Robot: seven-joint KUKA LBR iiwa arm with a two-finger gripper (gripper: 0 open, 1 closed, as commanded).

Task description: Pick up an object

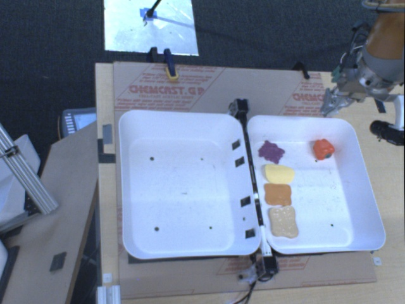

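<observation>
The right bin (pixel 361 189) holds several small objects: a purple piece (pixel 271 150), a red-orange piece (pixel 323 149), a yellow piece (pixel 279 173), an orange-brown piece (pixel 278 194) and a beige toast-like piece (pixel 283 221). My gripper (pixel 333 102) hangs at the upper right, above the bin's far right corner and apart from all the objects. The red-orange piece lies closest to it, below and slightly left. Nothing shows between the fingers.
The left bin (pixel 126 189) sits beside the right one, joined by a black clip strip (pixel 248 176). A cardboard sheet (pixel 209 84) lies under both bins. A shiny metal plate (pixel 150 18) rests at the back.
</observation>
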